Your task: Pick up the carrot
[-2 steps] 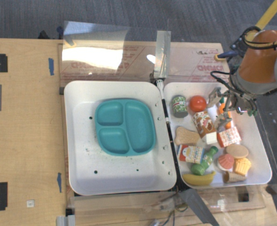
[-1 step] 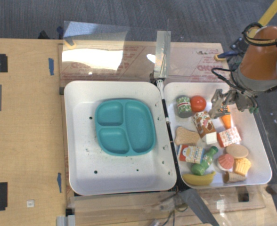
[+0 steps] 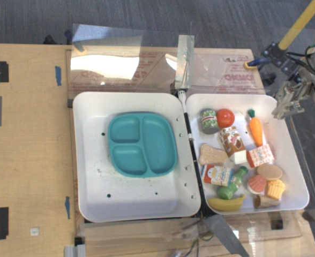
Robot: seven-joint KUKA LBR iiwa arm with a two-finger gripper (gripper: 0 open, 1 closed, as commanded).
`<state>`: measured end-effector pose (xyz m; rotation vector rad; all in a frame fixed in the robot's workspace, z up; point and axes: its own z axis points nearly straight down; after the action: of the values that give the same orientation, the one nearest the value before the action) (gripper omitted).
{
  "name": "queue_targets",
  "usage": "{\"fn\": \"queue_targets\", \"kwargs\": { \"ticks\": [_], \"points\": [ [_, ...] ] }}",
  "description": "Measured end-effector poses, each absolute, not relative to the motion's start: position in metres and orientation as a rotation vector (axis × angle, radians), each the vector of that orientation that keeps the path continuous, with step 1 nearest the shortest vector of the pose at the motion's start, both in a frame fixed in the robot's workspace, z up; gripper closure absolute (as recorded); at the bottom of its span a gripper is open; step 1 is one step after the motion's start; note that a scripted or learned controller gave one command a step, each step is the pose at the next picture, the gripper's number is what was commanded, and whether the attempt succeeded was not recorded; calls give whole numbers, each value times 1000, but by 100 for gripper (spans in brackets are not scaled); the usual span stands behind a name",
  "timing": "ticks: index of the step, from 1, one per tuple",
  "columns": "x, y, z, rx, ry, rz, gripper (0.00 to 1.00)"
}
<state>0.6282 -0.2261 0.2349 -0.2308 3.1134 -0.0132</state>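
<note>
Wooden bench (image 3: 23,143) bears two white bins (image 3: 88,197), grey floor (image 3: 147,4) behind.

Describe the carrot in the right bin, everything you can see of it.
The carrot is a small toy-like piece, bright orange and smooth, probably plastic, with a dark green stub at its top end. It lies flat on the floor of the right bin, near the bin's far right corner, its green end pointing away from the camera and its tapered tip pointing toward the red-and-white carton, which it meets or nearly meets. The gripper hangs over the bin's right rim, apart from the carrot.
</note>
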Motion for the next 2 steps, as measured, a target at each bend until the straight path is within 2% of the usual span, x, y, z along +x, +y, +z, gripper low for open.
{"fn": "queue_targets", "kwargs": {
  "ticks": [1, 2],
  "points": [
    [621, -219, 317, -516, 3083, -10, 100],
    [582, -222, 242, -906, 3005, 2, 100]
  ]
}}
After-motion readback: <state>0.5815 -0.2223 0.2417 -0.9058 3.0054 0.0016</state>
